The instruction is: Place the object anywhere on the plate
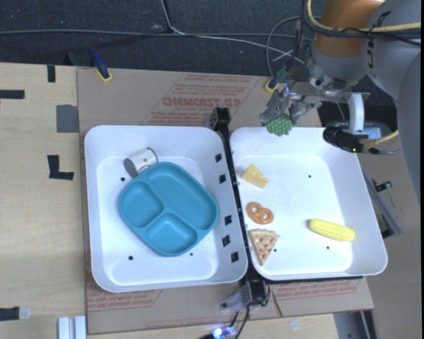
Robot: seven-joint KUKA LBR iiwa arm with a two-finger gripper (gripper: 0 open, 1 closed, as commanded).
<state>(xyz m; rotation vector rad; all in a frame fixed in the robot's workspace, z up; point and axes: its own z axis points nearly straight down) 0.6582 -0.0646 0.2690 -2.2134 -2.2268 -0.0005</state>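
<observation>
My gripper (280,117) hangs over the far left corner of the right bin (353,210), shut on a small green broccoli piece (280,126) that shows between and below its fingers. The blue plate (168,208), with three compartments, lies in the middle of the left bin (102,189), well to the left of and nearer than the gripper. The arm comes in from the upper right, its orange band above the wrist.
A small can (140,162) lies on its side just beyond the plate. In the right bin lie a cheese wedge (254,176), a pretzel (259,213), a waffle piece (263,244) and a corn cob (331,229). A black divider (227,182) separates the bins.
</observation>
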